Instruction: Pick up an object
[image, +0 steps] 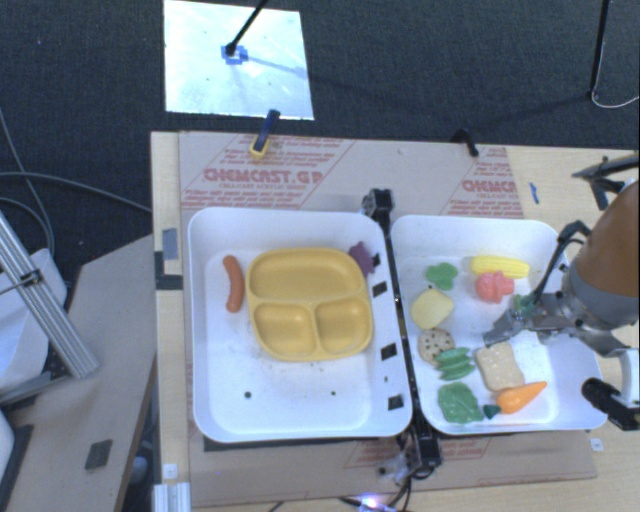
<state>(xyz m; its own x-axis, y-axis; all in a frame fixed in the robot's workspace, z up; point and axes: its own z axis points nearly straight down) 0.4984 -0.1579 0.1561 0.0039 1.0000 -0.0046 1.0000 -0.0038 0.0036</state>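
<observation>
Several toy foods lie in the right bin (560, 300): a yellow corn cob (498, 266), a pink piece (492, 287), a green piece (440, 272), a pale yellow fruit (432, 308), a cookie (434, 344), a pea pod (455, 362), a bread slice (498, 367), a carrot (520, 396) and a leafy green (458, 402). My gripper (508, 326) hangs low over this bin, just above the bread slice and right of the yellow fruit. The arm's grey body covers the bin's right side.
The left bin (210, 330) holds a yellow divided plate (305, 303), a sausage (233, 283) along its left side and a purple piece (362, 257) at its far right corner. A black divider (392, 320) separates the bins.
</observation>
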